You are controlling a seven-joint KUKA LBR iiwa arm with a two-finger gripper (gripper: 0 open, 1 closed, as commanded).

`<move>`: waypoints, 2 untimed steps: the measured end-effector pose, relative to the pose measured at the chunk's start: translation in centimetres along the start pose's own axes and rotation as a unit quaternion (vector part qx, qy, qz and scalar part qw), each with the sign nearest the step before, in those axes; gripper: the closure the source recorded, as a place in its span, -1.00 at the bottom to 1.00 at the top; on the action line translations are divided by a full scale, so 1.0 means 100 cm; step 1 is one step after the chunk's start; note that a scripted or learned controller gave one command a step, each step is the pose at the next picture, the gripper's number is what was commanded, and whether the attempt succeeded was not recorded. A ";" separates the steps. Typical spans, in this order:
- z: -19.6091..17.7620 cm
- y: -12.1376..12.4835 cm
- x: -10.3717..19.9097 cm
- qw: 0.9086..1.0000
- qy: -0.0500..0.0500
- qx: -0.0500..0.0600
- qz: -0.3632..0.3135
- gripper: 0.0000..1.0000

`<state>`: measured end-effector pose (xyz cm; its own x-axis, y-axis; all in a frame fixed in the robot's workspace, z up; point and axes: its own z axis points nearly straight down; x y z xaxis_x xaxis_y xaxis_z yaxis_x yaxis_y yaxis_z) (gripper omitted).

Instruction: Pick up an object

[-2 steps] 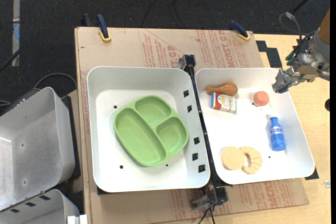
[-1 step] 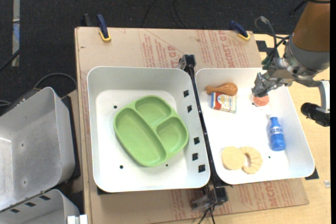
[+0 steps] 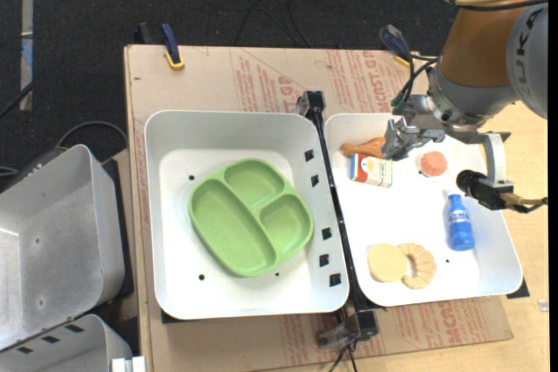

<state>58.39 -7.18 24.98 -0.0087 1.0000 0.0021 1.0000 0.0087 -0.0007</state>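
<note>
the gripper point(image 3: 394, 144) hangs over the back of the right bin point(image 3: 488, 279), just above the orange carrot point(image 3: 363, 147) and the small carton point(image 3: 372, 172). i cannot tell its state. the carton's writing is too small to read. this bin holds six things. the left bin point(image 3: 166, 187) holds one green plate point(image 3: 251, 216).

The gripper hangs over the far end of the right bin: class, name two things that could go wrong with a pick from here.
1. The gripper hovers where a carrot and a small carton touch, so it may nudge both and grasp neither.
2. The pink ball beside it looks round and could roll off if bumped.
</note>
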 end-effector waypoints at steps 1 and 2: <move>0.015 -0.003 0.058 1.000 0.000 0.001 0.000 1.00; 0.022 -0.008 0.121 1.000 0.000 0.001 0.000 1.00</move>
